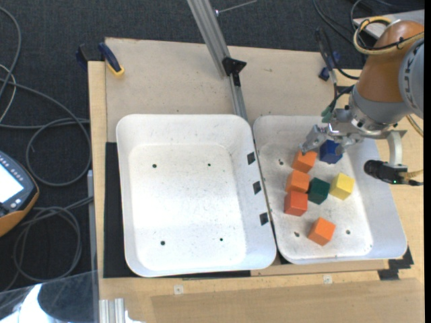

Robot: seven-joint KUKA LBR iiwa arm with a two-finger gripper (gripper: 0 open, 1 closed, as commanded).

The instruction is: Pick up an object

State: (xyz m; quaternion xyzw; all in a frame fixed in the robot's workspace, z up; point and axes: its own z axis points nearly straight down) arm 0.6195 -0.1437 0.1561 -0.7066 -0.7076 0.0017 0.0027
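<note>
Six cubes [309, 195] clustered in right bin [384, 244]: three orange, green, yellow, blue.

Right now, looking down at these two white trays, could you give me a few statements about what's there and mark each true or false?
1. All the blocks lie in the right tray. True.
2. The left tray holds a yellow block. False: the yellow block is in the right tray.
3. The hand is above the right tray's far end, near the blue block. True.
4. The green block sits alone in a corner. False: it lies between an orange block and the yellow block.
5. There is one orange block. False: several orange or red-orange blocks are there, one nearest the front.
</note>
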